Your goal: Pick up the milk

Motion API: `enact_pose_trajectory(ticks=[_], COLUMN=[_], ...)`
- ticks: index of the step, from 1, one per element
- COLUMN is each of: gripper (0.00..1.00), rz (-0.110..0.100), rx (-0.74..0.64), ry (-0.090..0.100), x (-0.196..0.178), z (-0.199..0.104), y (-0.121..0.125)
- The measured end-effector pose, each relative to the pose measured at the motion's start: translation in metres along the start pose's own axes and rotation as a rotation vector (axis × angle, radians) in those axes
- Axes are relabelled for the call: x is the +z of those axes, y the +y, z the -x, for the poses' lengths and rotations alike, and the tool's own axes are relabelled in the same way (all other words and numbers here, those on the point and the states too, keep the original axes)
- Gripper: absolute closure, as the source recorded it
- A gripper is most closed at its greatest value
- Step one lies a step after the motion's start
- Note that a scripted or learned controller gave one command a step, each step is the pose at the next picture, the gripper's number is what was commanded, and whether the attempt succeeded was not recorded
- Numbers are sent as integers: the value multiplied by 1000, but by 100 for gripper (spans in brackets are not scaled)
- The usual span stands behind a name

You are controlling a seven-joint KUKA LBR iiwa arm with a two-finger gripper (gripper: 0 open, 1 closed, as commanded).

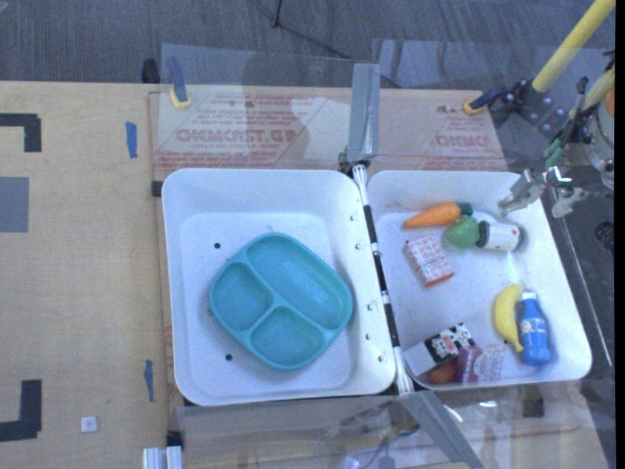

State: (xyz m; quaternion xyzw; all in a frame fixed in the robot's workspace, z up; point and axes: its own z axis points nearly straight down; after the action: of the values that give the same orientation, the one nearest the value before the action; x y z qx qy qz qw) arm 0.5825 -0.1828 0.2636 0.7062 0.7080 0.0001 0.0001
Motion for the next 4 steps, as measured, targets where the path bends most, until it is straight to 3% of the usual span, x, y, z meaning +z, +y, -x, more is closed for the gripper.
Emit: enact_pose_trajectory(ticks=[1,2,3,4], gripper=[0,0,0,0], rz=[2,14,3,9], rx=[-374,-588,-267,-661], ry=[0,-5,-2,-4], x=[93,175,38,175], z=[-58,-51,-33,-32], y=[-12,-89,-19,-44])
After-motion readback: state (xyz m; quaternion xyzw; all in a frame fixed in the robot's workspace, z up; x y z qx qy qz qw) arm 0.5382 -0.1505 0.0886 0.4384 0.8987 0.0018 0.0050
